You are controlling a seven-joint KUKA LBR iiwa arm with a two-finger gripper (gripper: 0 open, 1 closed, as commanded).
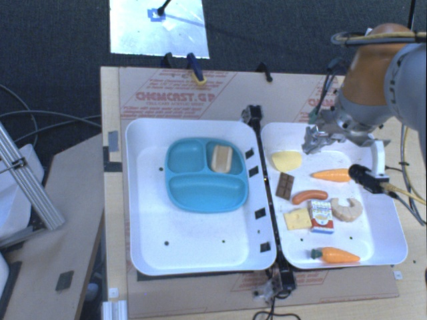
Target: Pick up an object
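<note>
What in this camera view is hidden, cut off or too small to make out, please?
- Gripper: fingers too small and blurred to judge, above the right bin.
- Arm: cut off by the right edge.
- Small box: its print is too small to read.
- Bread piece on the blue tray: its underside is hidden.

A shiny silver sheet (159,17) lies far back on the dark floor (53,45). Black cables (40,119) run at the left, near a metal rail (27,179).
</note>
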